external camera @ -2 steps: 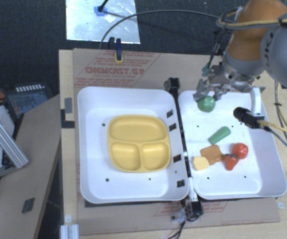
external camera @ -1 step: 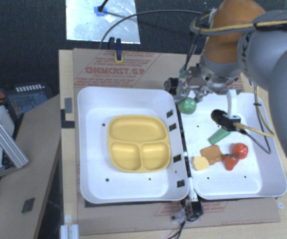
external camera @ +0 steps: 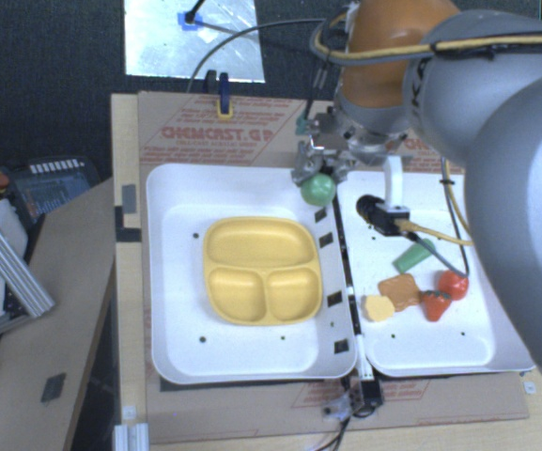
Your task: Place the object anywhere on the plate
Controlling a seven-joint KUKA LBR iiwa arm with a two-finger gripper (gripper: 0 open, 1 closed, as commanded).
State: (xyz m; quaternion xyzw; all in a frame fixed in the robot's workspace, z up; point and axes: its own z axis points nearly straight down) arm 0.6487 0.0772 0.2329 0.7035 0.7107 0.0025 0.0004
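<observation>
A yellow three-part plate [external camera: 259,270] lies in the left bin [external camera: 181,252]. My gripper [external camera: 316,178] hangs over the divide between the two bins, near their far edge. A small green ball [external camera: 318,190] sits between its fingers, lifted above the bin floor. The ball is up and to the right of the plate, apart from it.
The right bin [external camera: 458,341] holds a green block [external camera: 412,256], a brown piece [external camera: 399,290], a pale yellow piece [external camera: 379,308] and two red pieces [external camera: 445,294]. The arm's big grey body covers the right side. A black strip runs between the bins.
</observation>
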